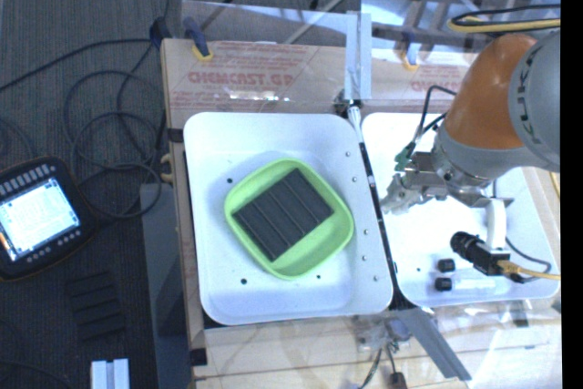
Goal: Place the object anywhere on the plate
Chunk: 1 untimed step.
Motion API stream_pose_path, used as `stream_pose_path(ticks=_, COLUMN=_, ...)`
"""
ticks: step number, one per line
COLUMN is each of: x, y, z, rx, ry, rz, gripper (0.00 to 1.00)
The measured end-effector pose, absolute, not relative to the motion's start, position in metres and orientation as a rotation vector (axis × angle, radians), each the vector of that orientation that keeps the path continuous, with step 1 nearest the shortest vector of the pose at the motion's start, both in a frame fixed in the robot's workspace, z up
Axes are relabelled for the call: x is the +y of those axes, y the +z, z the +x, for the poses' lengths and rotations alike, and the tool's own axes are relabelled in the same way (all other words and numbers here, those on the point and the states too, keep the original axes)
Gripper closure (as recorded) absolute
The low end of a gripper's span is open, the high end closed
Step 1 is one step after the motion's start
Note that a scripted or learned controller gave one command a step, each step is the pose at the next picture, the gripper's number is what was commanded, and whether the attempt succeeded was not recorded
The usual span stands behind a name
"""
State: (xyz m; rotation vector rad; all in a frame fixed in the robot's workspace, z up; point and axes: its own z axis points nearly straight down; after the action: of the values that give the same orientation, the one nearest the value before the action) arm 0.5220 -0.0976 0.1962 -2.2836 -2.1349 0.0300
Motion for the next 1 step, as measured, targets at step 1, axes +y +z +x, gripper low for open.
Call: stream_pose_path(ticks=1, x=-0.0974, y=0.1962, z=0.5219, rx=-2.135, ry=0.030, rz=-2.283, gripper=0.00)
